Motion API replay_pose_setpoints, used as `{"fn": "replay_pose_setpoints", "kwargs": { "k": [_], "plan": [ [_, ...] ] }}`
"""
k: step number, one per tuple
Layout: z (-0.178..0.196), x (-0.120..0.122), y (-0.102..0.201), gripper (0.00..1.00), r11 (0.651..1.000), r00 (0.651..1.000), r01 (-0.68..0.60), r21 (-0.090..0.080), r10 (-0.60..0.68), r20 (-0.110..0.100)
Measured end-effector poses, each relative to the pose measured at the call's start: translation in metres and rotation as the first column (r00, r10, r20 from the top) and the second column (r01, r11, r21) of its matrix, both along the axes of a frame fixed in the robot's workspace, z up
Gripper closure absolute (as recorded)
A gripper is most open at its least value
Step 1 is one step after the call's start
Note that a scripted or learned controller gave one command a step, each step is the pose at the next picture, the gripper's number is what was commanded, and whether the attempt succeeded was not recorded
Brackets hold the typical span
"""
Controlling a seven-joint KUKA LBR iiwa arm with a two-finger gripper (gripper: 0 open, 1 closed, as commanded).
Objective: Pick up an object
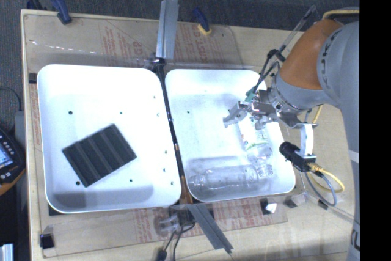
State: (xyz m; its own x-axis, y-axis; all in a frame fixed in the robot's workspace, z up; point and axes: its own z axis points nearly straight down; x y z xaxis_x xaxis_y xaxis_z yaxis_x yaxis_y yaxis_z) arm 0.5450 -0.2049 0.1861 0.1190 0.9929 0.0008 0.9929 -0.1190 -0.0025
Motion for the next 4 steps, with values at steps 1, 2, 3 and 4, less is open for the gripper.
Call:
{"fn": "replay_pose_setpoints", "kwargs": {
  "k": [1, 2, 3, 4],
  "plan": [
    [0.0, 0.0, 0.0, 0.0, 1.0, 1.0, 0.0, 0.0, 0.0, 0.0],
    [0.015, -0.009, 0.0, 0.0, 0.997, 0.997, -0.076, 0.0, 0.076, 0.001],
    [0.015, -0.009, 0.0, 0.0, 0.997, 0.997, -0.076, 0.0, 0.076, 0.0],
    [0.015, -0.009, 0.0, 0.0, 0.997, 0.997, -0.076, 0.0, 0.076, 0.0]
  ]
}}
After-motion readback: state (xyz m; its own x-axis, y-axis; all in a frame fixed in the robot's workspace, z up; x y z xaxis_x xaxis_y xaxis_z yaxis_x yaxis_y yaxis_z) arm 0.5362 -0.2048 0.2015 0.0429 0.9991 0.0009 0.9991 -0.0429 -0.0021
